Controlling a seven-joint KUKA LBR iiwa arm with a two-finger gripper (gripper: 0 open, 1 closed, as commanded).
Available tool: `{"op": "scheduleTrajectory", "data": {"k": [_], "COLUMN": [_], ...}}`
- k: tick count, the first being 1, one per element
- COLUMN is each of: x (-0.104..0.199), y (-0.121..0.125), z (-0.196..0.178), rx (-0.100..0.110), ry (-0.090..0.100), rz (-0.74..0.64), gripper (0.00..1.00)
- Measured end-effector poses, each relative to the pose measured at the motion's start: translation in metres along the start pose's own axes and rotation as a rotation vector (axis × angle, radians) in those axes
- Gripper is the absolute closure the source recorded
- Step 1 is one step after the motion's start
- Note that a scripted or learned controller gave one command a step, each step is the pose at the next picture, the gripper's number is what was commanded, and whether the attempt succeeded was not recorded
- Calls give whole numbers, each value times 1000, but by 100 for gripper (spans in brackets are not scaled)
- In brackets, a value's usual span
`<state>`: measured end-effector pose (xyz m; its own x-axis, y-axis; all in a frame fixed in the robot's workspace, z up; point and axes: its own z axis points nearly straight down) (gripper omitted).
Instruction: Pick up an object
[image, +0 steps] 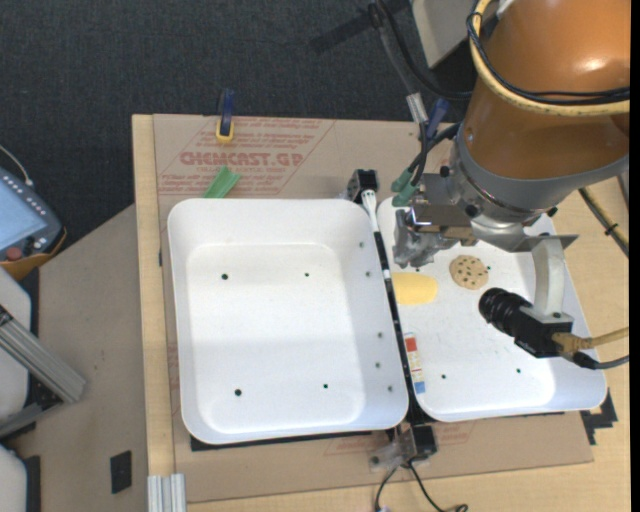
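Here the gripper (408, 248) hangs low over the right bin (480, 385), near its left wall and close by a yellow lump (416, 290) (open or closed, I cannot tell). A cookie (468, 270) lies just right of both. A small stick (412, 362) lies along that wall, nearer the camera.

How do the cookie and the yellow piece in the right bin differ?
The cookie is round, tan with dark specks; the yellow piece is oblong and plain. The yellow piece lies nearer the gripper; the cookie lies farther right. Both lie in the right bin.
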<state>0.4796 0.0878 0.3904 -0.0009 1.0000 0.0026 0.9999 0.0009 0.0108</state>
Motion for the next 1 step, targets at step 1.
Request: {"op": "scheduleTrajectory", "data": {"k": [1], "x": [4], "y": [0], "z": [2], "rx": [8], "ry": [-2], "rz": [1], "gripper": [100]}}
